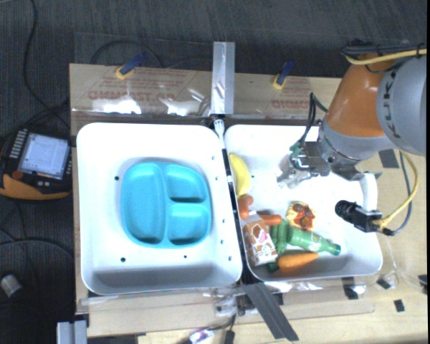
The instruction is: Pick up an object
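From the camera above the bench we see two white bins side by side. The left bin [100,264] holds a blue divided tray [166,203], lying flat near its middle. The right bin [365,260] holds the loose objects, and the arm [373,113] reaches in over its upper right part.

The gripper [295,172] hangs over a bare patch of the right bin's floor, in the upper middle of that bin. We see nothing between its fingers; whether they stand wide or narrow we cannot tell, since the wrist hides most of them from above.

The objects lie below and to the left of the gripper, apart from it. The banana [239,173] is nearest, to the gripper's left, against the wall shared with the left bin; its long axis runs roughly up and down the view. Below it sits a small orange-red piece [244,206]. A brown packet [259,239] lies lower still, its long side also running nearly up and down.

The green bottle [308,241] lies on its side below the gripper, its long axis across the view, its narrow neck pointing right. A carrot [296,261] lies just beneath it, lengthwise across the view too. A small red and yellow item [300,214] rests just above the bottle, between it and the gripper.
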